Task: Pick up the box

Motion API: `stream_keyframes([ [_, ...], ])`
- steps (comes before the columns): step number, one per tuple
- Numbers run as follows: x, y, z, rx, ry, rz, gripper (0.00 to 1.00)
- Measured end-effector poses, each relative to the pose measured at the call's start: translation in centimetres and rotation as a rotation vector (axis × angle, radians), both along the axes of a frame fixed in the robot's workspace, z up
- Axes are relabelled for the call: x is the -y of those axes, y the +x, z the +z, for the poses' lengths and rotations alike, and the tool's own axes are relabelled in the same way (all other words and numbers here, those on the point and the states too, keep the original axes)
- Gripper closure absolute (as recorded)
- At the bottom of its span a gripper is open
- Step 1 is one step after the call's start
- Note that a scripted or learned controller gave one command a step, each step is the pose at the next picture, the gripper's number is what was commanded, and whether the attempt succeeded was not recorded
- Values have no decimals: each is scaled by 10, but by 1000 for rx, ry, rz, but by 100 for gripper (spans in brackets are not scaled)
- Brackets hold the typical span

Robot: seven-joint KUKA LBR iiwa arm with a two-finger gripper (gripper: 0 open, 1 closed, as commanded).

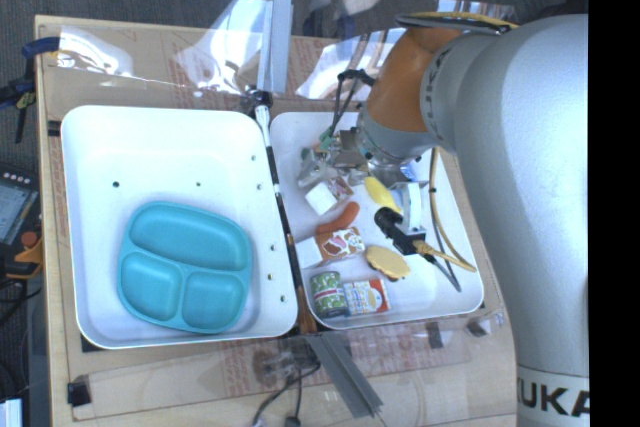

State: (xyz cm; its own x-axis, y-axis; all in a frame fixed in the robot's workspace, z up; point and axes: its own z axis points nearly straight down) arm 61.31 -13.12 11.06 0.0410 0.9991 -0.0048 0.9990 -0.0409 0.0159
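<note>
Your gripper (328, 163) hangs low in the right bin (460, 300), its jaws' state unclear. The box (360, 296) lies by the near wall; shift there, descending clear of the can (326, 293).

We see the grey arm (530, 205) reaching in from the right, its thick body filling that side of the view. Above the wrist sits the orange band (400, 85), and the arm bends downward from there. The hand (335, 160) points down and to the left, low over the right bin.
</note>
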Motion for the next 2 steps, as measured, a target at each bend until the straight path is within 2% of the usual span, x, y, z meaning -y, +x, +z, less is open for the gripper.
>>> stream_keyframes([
  [1,0,-29,-12,0,1,68,0],
  [2,-24,-48,-17,-12,-4,57,0],
])
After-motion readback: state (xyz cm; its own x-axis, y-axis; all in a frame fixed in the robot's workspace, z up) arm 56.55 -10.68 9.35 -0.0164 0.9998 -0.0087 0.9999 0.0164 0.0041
